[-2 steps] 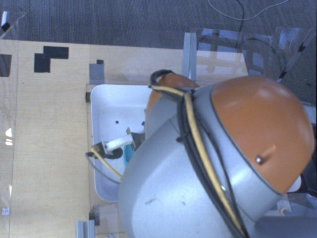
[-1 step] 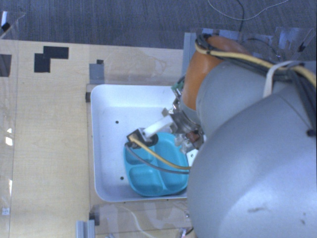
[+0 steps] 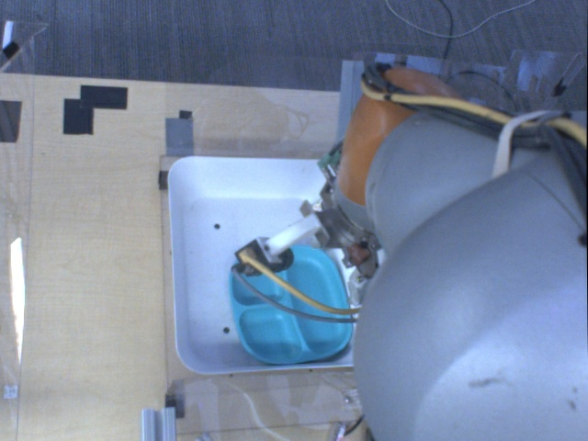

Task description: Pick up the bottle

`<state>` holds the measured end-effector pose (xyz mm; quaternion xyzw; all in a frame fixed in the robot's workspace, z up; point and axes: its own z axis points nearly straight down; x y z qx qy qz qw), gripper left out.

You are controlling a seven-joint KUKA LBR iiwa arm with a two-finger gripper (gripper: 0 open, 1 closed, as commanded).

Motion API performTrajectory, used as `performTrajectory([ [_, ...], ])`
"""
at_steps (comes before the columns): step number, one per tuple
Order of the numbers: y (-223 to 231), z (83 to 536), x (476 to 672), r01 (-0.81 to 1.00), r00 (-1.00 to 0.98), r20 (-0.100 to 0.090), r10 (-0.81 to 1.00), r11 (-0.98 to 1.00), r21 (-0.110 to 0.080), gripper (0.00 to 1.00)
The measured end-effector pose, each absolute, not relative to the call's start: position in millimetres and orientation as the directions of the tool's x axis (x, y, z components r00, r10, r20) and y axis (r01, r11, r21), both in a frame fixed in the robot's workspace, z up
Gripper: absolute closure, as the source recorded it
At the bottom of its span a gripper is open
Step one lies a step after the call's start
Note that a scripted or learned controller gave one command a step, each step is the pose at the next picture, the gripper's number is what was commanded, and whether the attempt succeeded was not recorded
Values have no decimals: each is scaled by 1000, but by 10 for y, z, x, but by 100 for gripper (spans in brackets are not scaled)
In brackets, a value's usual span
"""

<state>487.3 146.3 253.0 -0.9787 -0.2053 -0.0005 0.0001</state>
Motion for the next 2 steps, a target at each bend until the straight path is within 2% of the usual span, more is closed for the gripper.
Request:
performTrajectory([
  [1, 1614, 1092, 4866, 589, 808, 0, 589, -808, -2, 0],
  [2, 1452, 981, 5378, 588, 809, 11, 587, -809, -3, 0],
])
